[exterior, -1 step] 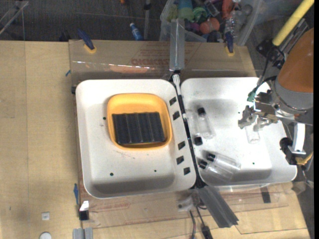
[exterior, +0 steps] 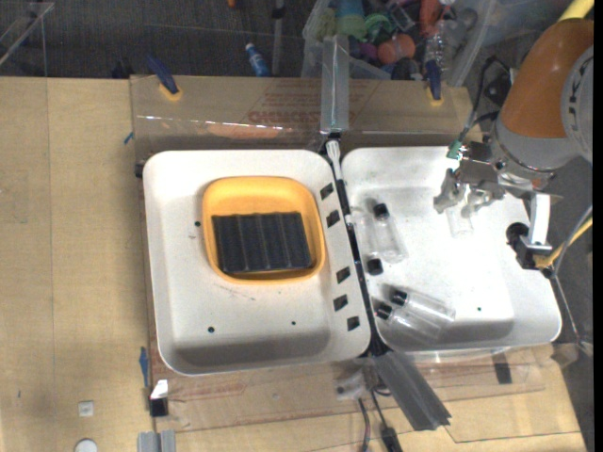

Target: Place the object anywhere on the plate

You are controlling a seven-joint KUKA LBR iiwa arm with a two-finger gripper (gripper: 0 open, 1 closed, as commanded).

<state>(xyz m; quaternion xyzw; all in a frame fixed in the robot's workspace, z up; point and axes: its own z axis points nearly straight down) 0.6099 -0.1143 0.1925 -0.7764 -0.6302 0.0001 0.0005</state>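
An orange-yellow plate (exterior: 259,190) lies in the left bin (exterior: 174,281), and a dark ridged rectangular piece (exterior: 262,241) rests flat on it. My gripper (exterior: 460,200) hangs over the back right part of the right bin (exterior: 490,295), far to the right of the plate. Its fingers (exterior: 443,198) point down and stand apart, with nothing visible between them. Two clear plastic bottles with black caps lie in the right bin: one (exterior: 384,235) near the divider, the other (exterior: 422,309) near the front.
A divider with black clips (exterior: 341,252) runs between the two bins. A crate of colourful toys (exterior: 396,12) stands behind the bench. The grey and orange arm (exterior: 556,83) takes up the upper right.
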